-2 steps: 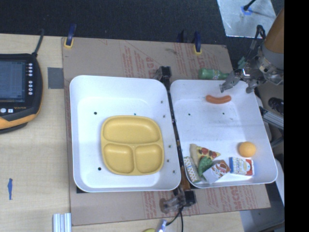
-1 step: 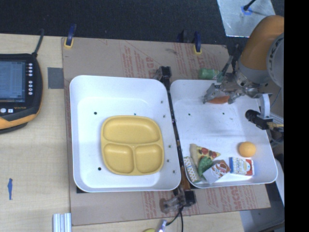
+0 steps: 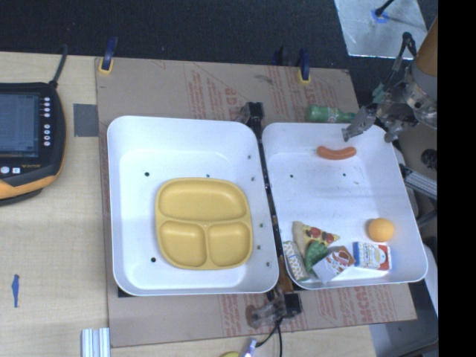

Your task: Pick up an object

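My gripper (image 3: 373,131) hovers over the far right corner of the right bin (image 3: 335,192), open, with nothing between its fingers. A small sausage (image 3: 336,152) lies just below and to its left on the bin floor. An orange ball (image 3: 381,229) rests near the bin's right side. Along the near edge sit a pizza slice (image 3: 316,236), a small red and white carton (image 3: 372,256), a green piece (image 3: 315,254) and a wrapped bar (image 3: 291,260), packed close together.
The left bin (image 3: 134,169) holds a yellow divided plate (image 3: 202,223). A green object (image 3: 328,114) lies on the cardboard just beyond the right bin's far rim. A control pendant (image 3: 26,136) sits at the bench's left edge.
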Available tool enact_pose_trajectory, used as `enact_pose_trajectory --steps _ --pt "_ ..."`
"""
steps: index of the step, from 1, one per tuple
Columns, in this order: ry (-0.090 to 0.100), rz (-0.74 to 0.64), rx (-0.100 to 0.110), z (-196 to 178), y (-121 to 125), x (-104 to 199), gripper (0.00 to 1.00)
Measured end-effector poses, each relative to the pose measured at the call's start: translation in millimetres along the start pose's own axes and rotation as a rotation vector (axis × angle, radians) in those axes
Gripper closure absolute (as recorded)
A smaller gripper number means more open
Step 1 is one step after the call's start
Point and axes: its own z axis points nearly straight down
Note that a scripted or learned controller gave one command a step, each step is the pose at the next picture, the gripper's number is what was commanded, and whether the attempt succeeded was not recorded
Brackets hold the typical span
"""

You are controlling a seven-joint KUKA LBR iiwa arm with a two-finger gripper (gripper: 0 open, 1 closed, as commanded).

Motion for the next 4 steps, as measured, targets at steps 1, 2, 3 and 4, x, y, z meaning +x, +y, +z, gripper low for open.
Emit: enact_pose_trajectory --steps 1,2,3,4 --pt "0.001 -0.002 0.005 64 21 11 0.00" --pt "0.001 -0.002 0.005 135 20 25 0.00" --pt "0.001 0.000 0.002 123 21 -7 0.00" --pt "0.000 0.000 0.001 1 21 -35 0.00"
